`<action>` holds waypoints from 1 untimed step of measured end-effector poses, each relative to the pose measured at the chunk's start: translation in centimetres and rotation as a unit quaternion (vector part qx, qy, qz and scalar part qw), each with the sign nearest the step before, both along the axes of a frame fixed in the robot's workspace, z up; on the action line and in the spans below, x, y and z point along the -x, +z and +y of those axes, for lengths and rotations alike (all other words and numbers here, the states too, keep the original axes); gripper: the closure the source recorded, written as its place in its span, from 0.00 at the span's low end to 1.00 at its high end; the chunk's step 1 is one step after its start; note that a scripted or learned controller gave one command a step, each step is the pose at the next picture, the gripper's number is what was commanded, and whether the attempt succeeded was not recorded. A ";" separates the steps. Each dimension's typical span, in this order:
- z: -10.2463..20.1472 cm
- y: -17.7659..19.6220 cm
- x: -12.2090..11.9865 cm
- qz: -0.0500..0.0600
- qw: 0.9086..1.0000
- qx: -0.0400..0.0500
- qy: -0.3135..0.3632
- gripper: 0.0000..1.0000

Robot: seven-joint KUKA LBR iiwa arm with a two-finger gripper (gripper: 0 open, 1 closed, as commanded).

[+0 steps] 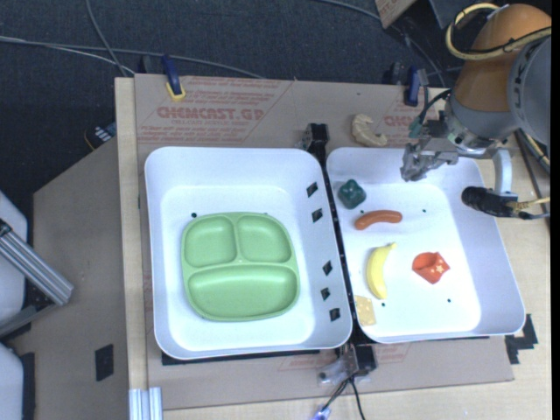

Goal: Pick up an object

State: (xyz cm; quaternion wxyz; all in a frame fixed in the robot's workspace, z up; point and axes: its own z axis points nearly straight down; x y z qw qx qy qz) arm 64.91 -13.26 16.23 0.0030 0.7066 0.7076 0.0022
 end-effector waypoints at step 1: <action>-0.8 4.8 -0.1 0.000 1.000 0.000 0.000 1.00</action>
